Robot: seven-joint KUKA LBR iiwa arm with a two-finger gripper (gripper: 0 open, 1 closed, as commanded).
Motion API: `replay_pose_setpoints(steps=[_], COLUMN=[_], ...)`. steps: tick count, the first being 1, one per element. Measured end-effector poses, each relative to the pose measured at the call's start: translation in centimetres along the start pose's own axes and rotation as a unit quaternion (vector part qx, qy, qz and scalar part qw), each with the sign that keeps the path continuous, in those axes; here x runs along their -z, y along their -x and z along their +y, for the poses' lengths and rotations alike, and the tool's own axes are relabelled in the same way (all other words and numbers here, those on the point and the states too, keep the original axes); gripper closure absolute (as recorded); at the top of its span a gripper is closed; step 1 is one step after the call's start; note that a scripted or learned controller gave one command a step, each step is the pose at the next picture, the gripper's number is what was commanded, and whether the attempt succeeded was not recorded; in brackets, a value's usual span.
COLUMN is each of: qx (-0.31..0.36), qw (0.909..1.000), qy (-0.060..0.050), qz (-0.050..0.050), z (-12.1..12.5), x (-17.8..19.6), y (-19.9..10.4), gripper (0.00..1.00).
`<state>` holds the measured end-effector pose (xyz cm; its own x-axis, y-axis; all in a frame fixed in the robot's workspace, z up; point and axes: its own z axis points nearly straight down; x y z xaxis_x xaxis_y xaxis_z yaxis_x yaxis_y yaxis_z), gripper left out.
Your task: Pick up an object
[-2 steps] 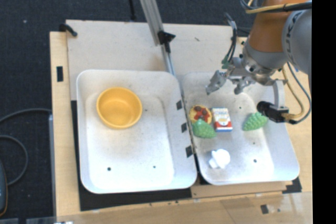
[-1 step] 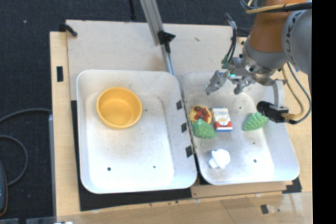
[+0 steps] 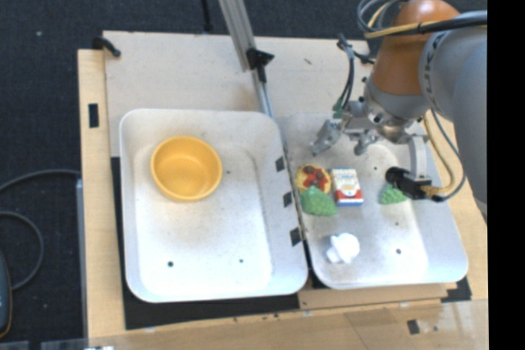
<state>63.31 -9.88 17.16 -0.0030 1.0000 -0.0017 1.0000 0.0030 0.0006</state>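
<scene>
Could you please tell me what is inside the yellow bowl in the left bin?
The yellow bowl shows only its own bare yellow inside; the bin floor under it is covered.

Partly hidden bin corner
The arm (image 3: 406, 53) covers the right bin's (image 3: 426, 258) far corner; the carton's (image 3: 347, 186) print is unreadable

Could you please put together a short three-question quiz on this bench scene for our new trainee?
1. True or false: the yellow bowl sits in the same bin as the small carton.
2. Which item lies nearest the camera in the right bin? A) the white crumpled item B) the small carton C) the red and yellow item
3. Fill in: the tool hangs over the ____ bin.

Key
1. False: the bowl is alone in the left bin.
2. A
3. right
</scene>
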Motion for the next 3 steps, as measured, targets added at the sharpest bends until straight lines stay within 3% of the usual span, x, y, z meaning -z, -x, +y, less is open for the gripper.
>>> replay_pose_setpoints(steps=[1, 2, 3], qx=[-0.002, -0.002, -0.004], qw=[1.0, 1.0, 1.0], qy=[-0.003, 0.004, 0.006], qz=[0.0, -0.001, -0.001], z=[-0.9, -0.6, -0.5], x=[-4.7, -6.6, -5.4], y=[0.0, 0.2, 0.3], gripper=[0.0, 0.0, 1.0])
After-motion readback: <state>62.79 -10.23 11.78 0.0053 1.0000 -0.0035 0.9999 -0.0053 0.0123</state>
